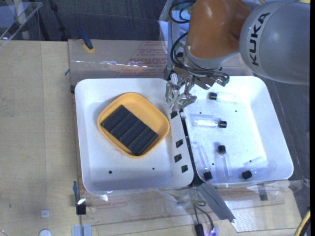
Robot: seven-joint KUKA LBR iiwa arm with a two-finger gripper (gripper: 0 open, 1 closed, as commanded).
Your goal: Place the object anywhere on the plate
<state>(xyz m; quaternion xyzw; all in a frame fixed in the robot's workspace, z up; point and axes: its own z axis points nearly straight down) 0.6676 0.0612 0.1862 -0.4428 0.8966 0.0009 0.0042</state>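
A yellow square plate (110,113) lies in the left bin (93,171), turned at an angle. A dark ribbed rectangular piece (129,128) rests flat across the plate's middle. My gripper (179,97) hangs over the strip between the two bins, near their far end and just right of the plate's far corner. I see nothing in it. The orange wrist band and grey arm (216,23) rise above it to the upper right.
The right bin (275,132) holds several clear vials with black caps, among them one (209,123) near its middle and one (222,97) at the far side. Small black marks line the divider (179,144). Cables lie behind the bins.
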